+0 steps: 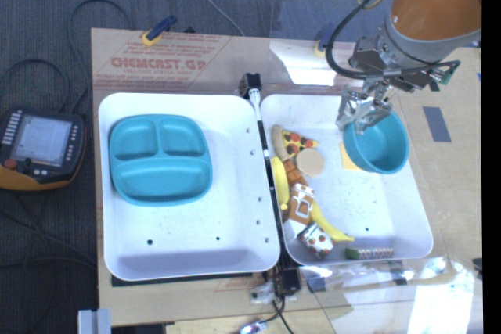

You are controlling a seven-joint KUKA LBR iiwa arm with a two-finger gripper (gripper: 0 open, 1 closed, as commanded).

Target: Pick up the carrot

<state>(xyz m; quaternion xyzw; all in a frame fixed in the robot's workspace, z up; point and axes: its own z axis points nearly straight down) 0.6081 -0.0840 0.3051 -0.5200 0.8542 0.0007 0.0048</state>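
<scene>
1: Two shallow white plastic bins (376,207) on the bench. Where's the carrot?

2: Right-hand bin, left side, in the toy-food heap next to the divider. Best guess is the small orange-brown stub (292,170), touching the yellow plastic banana (279,184) and just below the round tan biscuit (312,163). Not 100% sure, it's small and blurry.

1: What does it look like?

2: Short, dull orange, partly tucked under its neighbours. There's no clear taper or green top that I can see. A red-dotted pizza slice (293,141) sits just above it.

1: And the gripper?

2: The silver two-finger gripper (362,113) hangs over the left rim of the round blue plastic bowl (383,149), well apart from the carrot. Open or closed? Can't tell from this angle, and nothing is visibly in its grasp.

1: What are the risks?

2: The main one, imo, is clutter. Everything is packed so tight that a descent could nip the banana or biscuit instead, or shove the heap vs the bin wall. Coming straight down from here, it'd clip the bowl rim. The carrot is also low and half buried, so the grip could slip.
</scene>
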